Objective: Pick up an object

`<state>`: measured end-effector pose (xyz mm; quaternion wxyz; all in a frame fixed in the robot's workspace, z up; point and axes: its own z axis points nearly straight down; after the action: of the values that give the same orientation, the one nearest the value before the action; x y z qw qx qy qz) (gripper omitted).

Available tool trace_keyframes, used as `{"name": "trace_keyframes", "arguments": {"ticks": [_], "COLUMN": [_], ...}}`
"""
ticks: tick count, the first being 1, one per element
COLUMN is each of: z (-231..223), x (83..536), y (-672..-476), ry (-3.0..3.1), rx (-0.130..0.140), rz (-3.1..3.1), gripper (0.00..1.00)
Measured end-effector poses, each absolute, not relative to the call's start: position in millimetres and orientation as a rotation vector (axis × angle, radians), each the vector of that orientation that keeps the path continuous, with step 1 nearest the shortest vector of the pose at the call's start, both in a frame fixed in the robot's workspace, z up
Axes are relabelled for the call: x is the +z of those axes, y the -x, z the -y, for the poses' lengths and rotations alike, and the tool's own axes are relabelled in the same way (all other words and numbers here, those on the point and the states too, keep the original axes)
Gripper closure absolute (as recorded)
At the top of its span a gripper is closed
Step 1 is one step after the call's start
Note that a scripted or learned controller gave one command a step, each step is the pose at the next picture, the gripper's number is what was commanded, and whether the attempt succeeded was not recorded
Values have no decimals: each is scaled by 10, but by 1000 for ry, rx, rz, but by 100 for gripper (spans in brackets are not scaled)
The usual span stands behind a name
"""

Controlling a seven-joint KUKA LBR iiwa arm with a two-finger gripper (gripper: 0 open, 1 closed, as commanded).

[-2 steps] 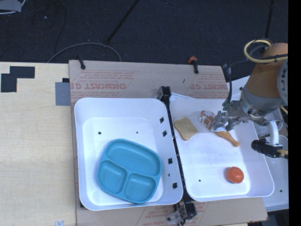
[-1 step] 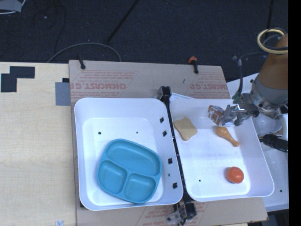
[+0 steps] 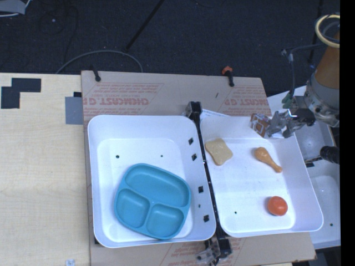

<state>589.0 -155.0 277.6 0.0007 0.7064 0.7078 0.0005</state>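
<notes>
Nearest my camera, the blue divided plate [image 3: 152, 200] lies in the left bin [image 3: 100, 132]. In the right bin [image 3: 313, 215] I see three candidates: a tan bread slice [image 3: 218, 151], a drumstick toy [image 3: 268, 159] and a red tomato [image 3: 277, 205]. The gripper [image 3: 275, 124] hovers over that bin's far rim, holding nothing. I judge the risk is descending onto the rim, or the round tomato rolling away from a glancing contact.
</notes>
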Motion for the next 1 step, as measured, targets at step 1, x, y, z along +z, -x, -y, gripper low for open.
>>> {"name": "trace_keyframes", "arguments": {"ticks": [1], "z": [1088], "x": [2728], "y": [-5993], "ry": [-2218], "rx": [-1], "rz": [-2228], "gripper": [100]}}
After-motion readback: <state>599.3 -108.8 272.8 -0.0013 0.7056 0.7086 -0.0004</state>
